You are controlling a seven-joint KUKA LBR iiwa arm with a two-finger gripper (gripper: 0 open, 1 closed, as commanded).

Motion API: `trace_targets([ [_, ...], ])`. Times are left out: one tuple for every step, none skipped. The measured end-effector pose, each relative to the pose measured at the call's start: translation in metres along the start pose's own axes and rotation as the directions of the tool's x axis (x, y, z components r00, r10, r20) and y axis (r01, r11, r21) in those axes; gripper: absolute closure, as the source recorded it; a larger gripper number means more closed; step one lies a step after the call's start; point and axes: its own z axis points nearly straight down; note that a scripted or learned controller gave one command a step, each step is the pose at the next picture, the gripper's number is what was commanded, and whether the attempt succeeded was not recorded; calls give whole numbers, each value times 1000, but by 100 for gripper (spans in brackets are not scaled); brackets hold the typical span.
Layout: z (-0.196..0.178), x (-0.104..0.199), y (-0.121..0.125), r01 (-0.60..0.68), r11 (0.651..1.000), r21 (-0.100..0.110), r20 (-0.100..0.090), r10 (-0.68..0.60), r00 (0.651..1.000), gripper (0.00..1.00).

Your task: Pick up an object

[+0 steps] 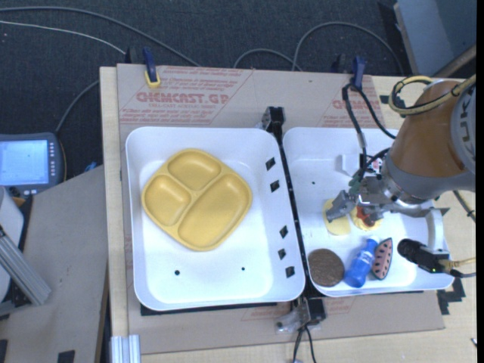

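Note:
My gripper (355,205) hangs low over the middle of the right bin (318,157), reaching in from the right. A small yellow object (337,221) lies right under its left side, touching or nearly touching it. A small red and yellow piece (367,217) sits just below the gripper's right side. Along the bin's front lie a brown round disc (327,266), a blue bottle (361,262) and a dark pink-speckled object (383,258).
The left bin (144,278) holds a yellow three-part plate (197,199) in its upper middle. A black divider strip (283,203) runs between the two bins. Cables trail behind the bench.

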Motion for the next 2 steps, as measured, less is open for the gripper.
trace_targets([
  [59,6,-8,1,1000,2,-1,-1,1000,0],
  [65,6,-8,0,1000,-3,0,0,1000,0],
])
